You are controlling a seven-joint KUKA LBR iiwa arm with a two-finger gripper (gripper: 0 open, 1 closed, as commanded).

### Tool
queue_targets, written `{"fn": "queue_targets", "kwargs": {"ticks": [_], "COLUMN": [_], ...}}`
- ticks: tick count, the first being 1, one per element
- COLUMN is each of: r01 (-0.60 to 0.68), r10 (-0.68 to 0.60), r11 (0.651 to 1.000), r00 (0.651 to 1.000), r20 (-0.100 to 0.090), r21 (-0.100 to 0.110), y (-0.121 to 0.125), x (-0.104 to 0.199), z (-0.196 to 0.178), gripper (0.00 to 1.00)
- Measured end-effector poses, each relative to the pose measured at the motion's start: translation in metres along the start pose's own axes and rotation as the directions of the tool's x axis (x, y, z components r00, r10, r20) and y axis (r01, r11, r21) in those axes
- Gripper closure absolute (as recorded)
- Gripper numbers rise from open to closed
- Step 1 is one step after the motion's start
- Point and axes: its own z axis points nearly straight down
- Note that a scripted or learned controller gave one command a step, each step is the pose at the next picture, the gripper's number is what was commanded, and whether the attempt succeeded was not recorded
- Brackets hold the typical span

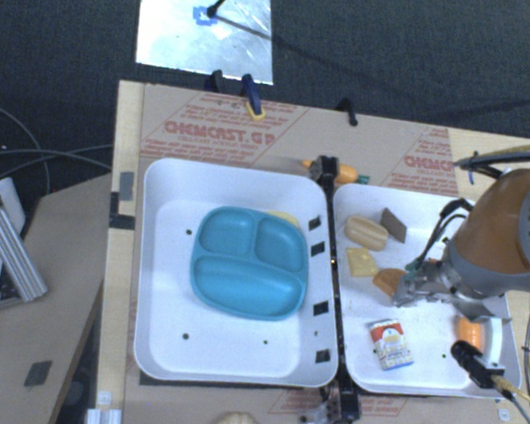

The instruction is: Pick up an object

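The grey metal pincer (pixel 414 290) hangs low over the right white plastic bin (pixel 436 380); whether it grips, I cannot tell. Touching its left: a round orange-brown piece (pixel 388 281). Just below: a small red-and-white carton (pixel 390 345). Up-left: a tan bread-roll shape (pixel 366 232).

One fixed camera looked down on the bench from above, at a slant.

The view was from a middle distance, so both white bins fitted inside: the left bin (pixel 160 271) near the centre and the right bin (pixel 427 369) toward the right side. The far edge of the bench lay toward the top of the view, with dark floor behind it, and the near edge lay at the bottom. The arm (pixel 509 223) came in from the right.
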Motion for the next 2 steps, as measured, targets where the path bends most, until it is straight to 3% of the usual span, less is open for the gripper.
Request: {"fn": "queue_targets", "kwargs": {"ticks": [2], "r01": [0.004], "r10": [-0.004], "r11": [1.000], "r00": [1.000], "r20": [0.002], "r21": [-0.007], "y": [0.004], "x": [-0.002], "z": [-0.129], "gripper": [1.00]}}
